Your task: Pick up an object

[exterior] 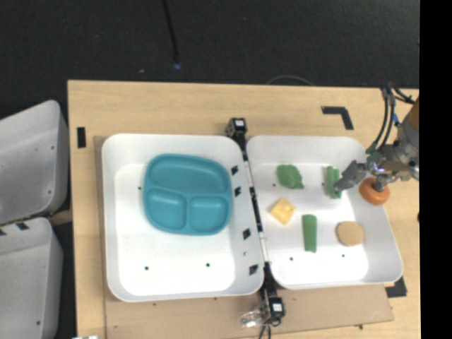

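Observation:
My gripper (364, 182) hangs over the right edge of the right bin (318, 277), open, with its fingers spread wide. One grey finger (345, 179) slants left, over a small green piece (329, 179). A round orange object (374, 193) lies just under the gripper near its right finger, with nothing gripping it. Also in this bin are a lumpy green object (289, 176), a yellow block (282, 210), a green stick (309, 232) and a tan round piece (349, 233).
The left bin (127, 274) holds a teal divided plate (188, 194). A ridge with black clips (251, 210) separates the two bins. Cables run along the arm at the right edge. Grey panels stand to the left of the bench.

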`<state>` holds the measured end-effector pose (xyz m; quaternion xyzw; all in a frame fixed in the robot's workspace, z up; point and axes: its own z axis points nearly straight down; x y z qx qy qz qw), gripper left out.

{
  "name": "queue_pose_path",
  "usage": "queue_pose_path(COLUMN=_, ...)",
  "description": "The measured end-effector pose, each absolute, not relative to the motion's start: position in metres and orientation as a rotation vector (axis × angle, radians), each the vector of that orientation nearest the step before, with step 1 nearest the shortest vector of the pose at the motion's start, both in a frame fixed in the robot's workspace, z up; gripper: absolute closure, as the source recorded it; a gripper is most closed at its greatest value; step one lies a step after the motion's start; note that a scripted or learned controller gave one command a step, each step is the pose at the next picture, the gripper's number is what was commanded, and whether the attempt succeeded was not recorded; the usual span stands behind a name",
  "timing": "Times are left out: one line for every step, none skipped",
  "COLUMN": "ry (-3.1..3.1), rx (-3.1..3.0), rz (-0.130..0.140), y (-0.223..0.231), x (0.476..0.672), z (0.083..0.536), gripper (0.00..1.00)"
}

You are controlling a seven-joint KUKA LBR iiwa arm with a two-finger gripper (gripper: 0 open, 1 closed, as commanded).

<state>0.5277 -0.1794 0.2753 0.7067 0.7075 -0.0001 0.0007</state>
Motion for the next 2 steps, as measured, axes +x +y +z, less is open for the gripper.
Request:
queue_pose_path(ry=2.22, rx=2.224, rz=-0.003, y=-0.182, x=0.528, z=0.233, gripper=0.0)
queue_pose_path(ry=2.221, rx=2.226, rz=-0.006, y=-0.188, x=0.53, z=0.172, gripper=0.0)
